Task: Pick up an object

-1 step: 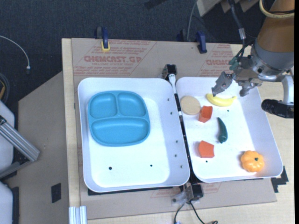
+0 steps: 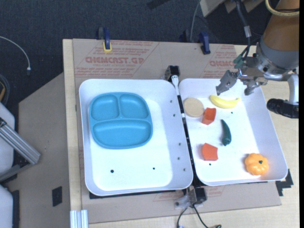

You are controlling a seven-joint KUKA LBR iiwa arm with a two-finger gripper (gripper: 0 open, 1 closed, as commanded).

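Grey metal fingers of the claw (image 2: 236, 84) are spread wide apart, and nothing sits between them. One finger (image 2: 225, 84) points down to the left and the other (image 2: 250, 86) points down to the right. The claw hangs over the top of the right bin (image 2: 273, 137), just above the yellow banana (image 2: 224, 101). The arm (image 2: 281, 37) comes in from the top right corner, with its orange band up high and its grey wrist below.

Under the banana, a round tan cookie (image 2: 193, 107) lies beside a small red block (image 2: 209, 116). A dark green pepper (image 2: 226, 132) lies lower down, near the middle. Another red block (image 2: 209, 152) sits below that, and a little orange pumpkin (image 2: 256, 164) rests near the bottom right corner.

Next door, the left bin (image 2: 130, 175) holds a blue plate (image 2: 121, 119) with three parts. Both bins touch side by side on a brown bench (image 2: 142, 56) with red letters. Two blue clamps (image 2: 105, 34) grip its far edge. Dark carpet (image 2: 57, 13) covers the floor around it.
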